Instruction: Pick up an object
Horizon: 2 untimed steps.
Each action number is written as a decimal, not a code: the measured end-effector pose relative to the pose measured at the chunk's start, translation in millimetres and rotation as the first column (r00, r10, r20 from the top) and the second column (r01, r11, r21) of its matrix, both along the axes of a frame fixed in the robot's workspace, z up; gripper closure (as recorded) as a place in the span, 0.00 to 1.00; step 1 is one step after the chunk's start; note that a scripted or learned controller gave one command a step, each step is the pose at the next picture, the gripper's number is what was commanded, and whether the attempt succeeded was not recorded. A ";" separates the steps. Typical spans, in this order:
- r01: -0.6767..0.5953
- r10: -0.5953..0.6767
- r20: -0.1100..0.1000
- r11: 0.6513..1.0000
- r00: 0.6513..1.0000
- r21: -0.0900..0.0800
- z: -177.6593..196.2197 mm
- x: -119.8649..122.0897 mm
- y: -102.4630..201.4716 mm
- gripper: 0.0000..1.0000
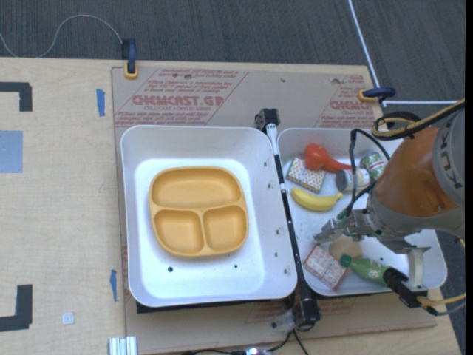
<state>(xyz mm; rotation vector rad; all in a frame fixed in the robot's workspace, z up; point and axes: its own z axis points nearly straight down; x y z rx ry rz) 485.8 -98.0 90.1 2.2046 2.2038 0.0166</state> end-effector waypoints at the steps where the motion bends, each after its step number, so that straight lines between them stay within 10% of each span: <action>1: 0.004 -0.004 0.007 1.000 1.000 -0.008 11.5 1.4 -3.6 1.00; 2: 0.001 -0.001 -0.014 1.000 1.000 0.007 1.4 24.2 -5.5 1.00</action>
